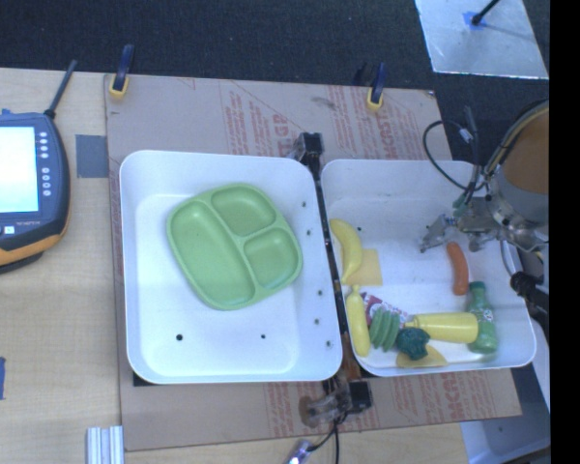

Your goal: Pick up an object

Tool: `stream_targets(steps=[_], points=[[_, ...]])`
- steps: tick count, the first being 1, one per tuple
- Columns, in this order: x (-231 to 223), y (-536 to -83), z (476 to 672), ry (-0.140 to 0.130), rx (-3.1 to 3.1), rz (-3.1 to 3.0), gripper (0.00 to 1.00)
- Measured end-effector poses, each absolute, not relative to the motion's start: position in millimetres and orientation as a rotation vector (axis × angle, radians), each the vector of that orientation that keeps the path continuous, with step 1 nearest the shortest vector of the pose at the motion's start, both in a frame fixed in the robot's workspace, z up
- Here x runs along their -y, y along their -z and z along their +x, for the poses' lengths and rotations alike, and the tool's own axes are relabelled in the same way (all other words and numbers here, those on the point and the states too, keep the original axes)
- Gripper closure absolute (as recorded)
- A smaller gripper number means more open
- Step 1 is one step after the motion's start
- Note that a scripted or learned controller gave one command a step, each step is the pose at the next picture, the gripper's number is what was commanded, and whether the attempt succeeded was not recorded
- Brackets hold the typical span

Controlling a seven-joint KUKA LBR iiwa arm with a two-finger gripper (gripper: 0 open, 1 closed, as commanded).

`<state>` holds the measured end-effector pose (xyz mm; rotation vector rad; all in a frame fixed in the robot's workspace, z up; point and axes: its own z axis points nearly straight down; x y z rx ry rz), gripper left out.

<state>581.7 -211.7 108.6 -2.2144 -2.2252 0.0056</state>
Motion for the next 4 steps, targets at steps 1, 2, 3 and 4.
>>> stream_targets(steps=[1, 2, 3, 4], points=[[212, -180, 545.5, -0.002, 2.224, -2.219, 0.00], [211, -91, 566.1, -0.006, 2.227, -2.211, 0.00], [212, -102, 566.6, -0.008, 2.230, -2.210, 1.00], [141, -152, 573.3, -0.004, 2.229, -2.213, 1.00]])
